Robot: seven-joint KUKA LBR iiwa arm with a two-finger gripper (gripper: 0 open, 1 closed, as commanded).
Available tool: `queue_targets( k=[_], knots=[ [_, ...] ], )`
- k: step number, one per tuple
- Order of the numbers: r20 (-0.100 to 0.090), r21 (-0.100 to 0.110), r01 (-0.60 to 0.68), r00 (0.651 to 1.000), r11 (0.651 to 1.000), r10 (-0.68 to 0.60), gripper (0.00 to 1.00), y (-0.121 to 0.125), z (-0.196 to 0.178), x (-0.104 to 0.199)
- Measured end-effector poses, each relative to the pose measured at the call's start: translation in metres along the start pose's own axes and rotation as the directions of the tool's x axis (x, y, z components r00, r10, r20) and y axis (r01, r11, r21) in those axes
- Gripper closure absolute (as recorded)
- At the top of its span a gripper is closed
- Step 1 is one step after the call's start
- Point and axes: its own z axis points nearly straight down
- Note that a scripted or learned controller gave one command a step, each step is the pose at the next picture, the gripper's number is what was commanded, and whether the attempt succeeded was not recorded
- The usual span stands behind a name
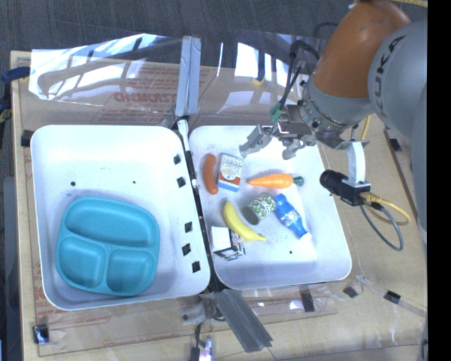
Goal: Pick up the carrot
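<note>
Carrot (271, 180) untouched, centre-right of frame in right bin (327, 258) | my gripper (272, 144) hovering just above it, fingers spread, holding nothing | whole grab left to do

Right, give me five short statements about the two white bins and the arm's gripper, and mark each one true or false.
1. The orange carrot with a green top lies in the right white bin. True.
2. The teal three-compartment plastic tray sits in the right bin. False: it sits in the left white bin.
3. The two-finger gripper holds the carrot. False: it is open above the bin's far edge, with nothing between its fingers.
4. The yellow banana lies nearer the camera than the carrot. True.
5. The blue plastic bottle lies left of the red sausage. False: it lies to the sausage's right, beyond the carrot.
</note>
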Motion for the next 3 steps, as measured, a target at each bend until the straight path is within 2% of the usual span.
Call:
queue_targets(
  k=[1, 2, 3],
  knots=[
    [0.000, 0.001, -0.217, 0.976, 0.976, 0.217, 0.00, -0.053, 0.018, -0.064],
    [-0.001, 0.000, -0.085, 0.996, 0.996, 0.085, 0.00, 0.006, 0.085, -0.060],
    [-0.001, -0.026, -0.104, 0.995, 0.994, 0.104, 0.00, 0.041, 0.169, -0.069]
  ],
)
